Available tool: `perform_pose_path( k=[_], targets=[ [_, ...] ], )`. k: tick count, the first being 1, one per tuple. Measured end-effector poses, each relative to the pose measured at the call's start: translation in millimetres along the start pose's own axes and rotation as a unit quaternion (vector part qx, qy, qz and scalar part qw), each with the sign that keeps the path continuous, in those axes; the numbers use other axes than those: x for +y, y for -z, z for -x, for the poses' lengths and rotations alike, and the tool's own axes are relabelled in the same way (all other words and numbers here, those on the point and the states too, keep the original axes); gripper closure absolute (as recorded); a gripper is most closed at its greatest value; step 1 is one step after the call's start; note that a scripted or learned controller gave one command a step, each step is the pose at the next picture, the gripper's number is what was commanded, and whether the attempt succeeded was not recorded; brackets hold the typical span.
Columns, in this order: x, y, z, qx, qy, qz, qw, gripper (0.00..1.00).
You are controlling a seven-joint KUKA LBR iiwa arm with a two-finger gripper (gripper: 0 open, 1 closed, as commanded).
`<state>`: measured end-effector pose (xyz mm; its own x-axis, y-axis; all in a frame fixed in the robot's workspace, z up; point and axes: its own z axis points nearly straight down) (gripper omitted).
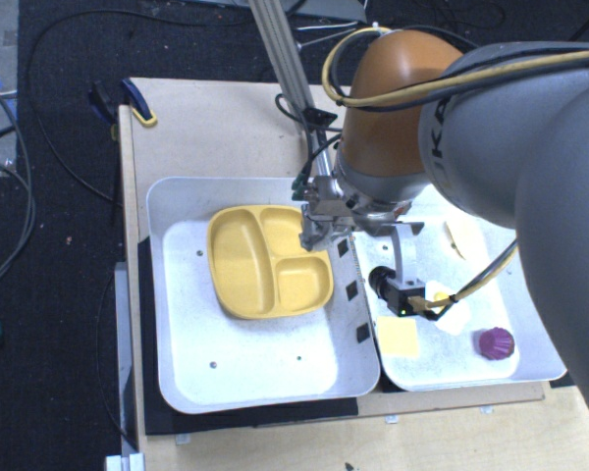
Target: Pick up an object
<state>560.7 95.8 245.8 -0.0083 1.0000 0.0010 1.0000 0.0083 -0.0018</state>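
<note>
Jaws [315, 232] sit at yellow divided tray's [265, 263] right rim — opening hidden.

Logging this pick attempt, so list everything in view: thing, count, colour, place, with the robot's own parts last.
bins: 2, white, side by side on the bench.
divided plate: 1, yellow, three compartments, in the left bin, toward its right side.
flat square: 1, pale yellow, in the right bin, near its front.
small round object: 1, purple, in the right bin, front right.
pale piece: 1, cream, in the right bin beside the arm; too small to identify.
clamp: 1, blue and yellow, at the bench's far left corner.
cables: several, black, on the dark floor at left.
arm: 1, grey with orange band, reaching in from the right.
claw: 1, metal, at the divided plate's right rim.
</note>
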Motion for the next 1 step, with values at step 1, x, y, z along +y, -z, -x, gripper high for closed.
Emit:
perform_pose_path(
  k=[1],
  targets=[
    [0.6, 0.2, 3.4, -0.001, -0.003, 0.0, 1.0, 0.0]
  ],
)
